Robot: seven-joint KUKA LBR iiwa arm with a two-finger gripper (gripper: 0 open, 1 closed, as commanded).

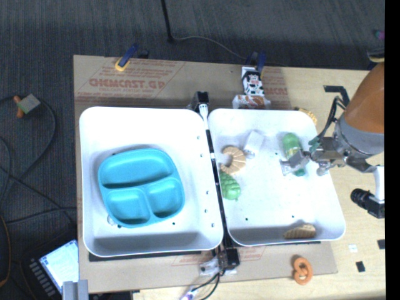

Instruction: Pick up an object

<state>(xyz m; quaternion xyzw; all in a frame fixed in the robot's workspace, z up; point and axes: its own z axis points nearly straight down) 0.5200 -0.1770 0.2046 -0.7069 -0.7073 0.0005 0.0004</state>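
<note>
The right bin (275, 211) holds several small objects. A green bottle-like piece (290, 144) lies at its upper right, with a clear wrapper-like piece (253, 144) to its left. A tan ridged item (234, 157) and a green lumpy item (229, 187) sit by the bin's left wall. Against the front rim lies a brown bread-like piece (300, 232). My gripper (306, 162) hangs low over the bin's right side, just below and right of the green bottle-like piece. A small teal bit (300, 172) shows at its lower edge.
The left bin (94, 230) holds a blue divided plate (141, 186). An orange ring (302, 269) lies on the bench in front of the right bin. Clamps (127, 56) and a small figure (252, 83) sit along the bench's back edge. A black part (369, 202) juts in at right.
</note>
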